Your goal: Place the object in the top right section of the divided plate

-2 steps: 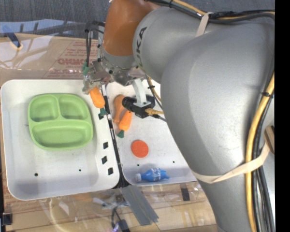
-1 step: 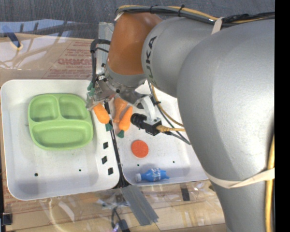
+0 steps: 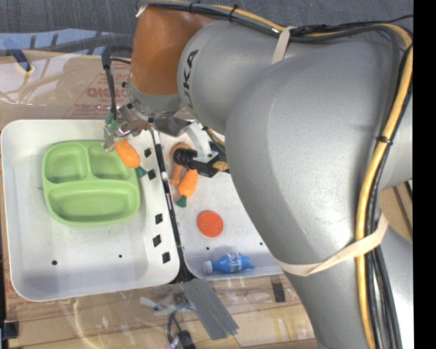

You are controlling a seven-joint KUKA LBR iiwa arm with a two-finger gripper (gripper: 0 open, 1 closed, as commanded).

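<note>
Arm (image 3: pixel 298 122) hides right bin | fingers (image 3: pixel 115 133) unclear — carrot (image 3: pixel 128 154) below

Right bin (image 3: pixel 203 264) largely behind arm (image 3: pixel 305 137).

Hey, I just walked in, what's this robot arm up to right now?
The grey arm's gripper is at the top right corner of the green divided plate in the left white bin, with a small orange carrot-shaped toy just below it over the plate's rim. In the right white bin lie another orange carrot toy, an orange disc and a small blue bottle.
</note>
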